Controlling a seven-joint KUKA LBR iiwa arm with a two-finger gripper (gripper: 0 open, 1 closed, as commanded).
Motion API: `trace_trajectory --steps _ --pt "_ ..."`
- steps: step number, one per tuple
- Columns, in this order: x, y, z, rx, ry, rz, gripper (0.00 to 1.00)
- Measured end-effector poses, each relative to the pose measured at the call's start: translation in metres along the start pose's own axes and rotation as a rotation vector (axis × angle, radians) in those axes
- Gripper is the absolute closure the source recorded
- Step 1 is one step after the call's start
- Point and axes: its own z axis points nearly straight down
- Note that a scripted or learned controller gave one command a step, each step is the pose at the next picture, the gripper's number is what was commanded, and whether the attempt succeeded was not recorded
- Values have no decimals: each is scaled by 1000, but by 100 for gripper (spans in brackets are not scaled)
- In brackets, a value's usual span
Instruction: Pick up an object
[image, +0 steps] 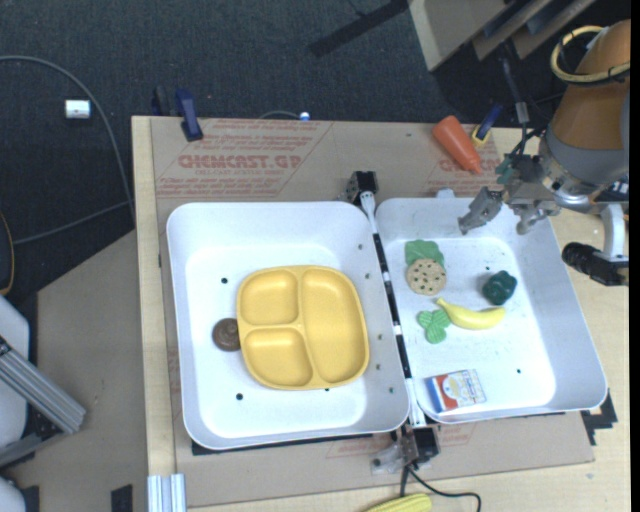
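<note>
Grey and orange-banded, the robot arm (590, 110) is reaching in from the right and is being cut off by the frame's edge, so most of its body is lying out of sight. Its two-finger gripper (503, 208) is hovering over the far rim of the right white bin (560, 350), its fingers spreading well apart and holding nothing between them. A brown round disc (226, 334) in the left white bin (190, 300) is sitting half tucked under the edge of the yellow three-compartment plastic tray (301, 326), so its full shape is hard to make out. In the right bin, a tan cookie with dark chips (426, 276) is lying against a green leafy toy (422, 251); a yellow toy banana (470, 316) is touching a smaller green leafy piece (434, 324); a dark green rounded toy (499, 288) is sitting just beside the banana's far end; and a small red, white and blue carton (455, 390) is resting near the front rim, its printing too small to read. An orange carrot-shaped toy (457, 144) is lying on the brown cardboard sheet (250, 160) beyond the bins.
</note>
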Motion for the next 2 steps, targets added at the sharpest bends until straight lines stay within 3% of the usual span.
trace_trajectory --steps 1,2 --pt "-51 -10 123 0 -1 1 0" --pt "-41 -43 123 1 0 2 0"
